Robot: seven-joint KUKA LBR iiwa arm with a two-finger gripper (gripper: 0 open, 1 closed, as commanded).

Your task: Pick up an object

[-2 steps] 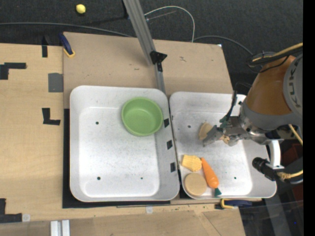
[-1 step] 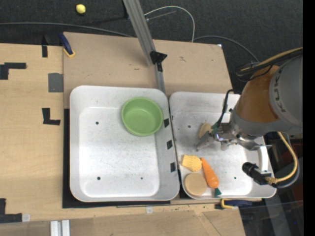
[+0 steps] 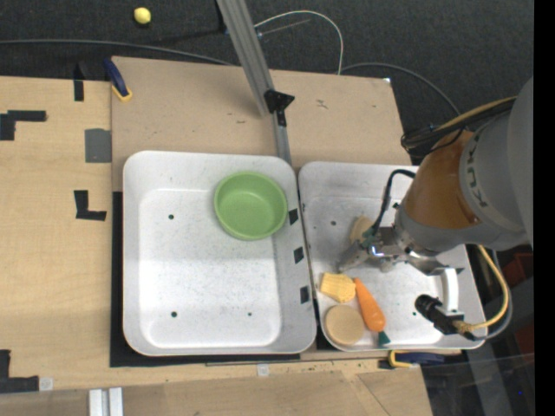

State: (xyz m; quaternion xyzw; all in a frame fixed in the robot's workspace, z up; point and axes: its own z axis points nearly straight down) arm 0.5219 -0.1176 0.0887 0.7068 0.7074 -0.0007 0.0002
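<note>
Right bin (image 3: 451,315), near rim: tan round disc (image 3: 345,325) lies flat in the near left corner. The carrot (image 3: 370,308) is touching or just beside its right edge.

Carrot: long axis runs diagonally. The narrow orange tip points away and to the left; the green stub end points toward the near rim, to the right. Lying flat.

Yellow block (image 3: 338,286): just beyond the disc. Long axis roughly left to right, the right end dipping slightly toward the near side. Its right end meets the carrot's tip.

Gripper (image 3: 351,258): low over the right bin, just beyond the yellow block and a little to its right. The block lies on the near side of it, close. Contact cannot be told. Open or closed cannot be told either. Nothing is seen gripped.

Tan piece (image 3: 361,227): small, just past the gripper on the far side; shape unclear.

Left bin (image 3: 156,232): green bowl (image 3: 251,204) upright in the far right part, well apart from the gripper.
</note>
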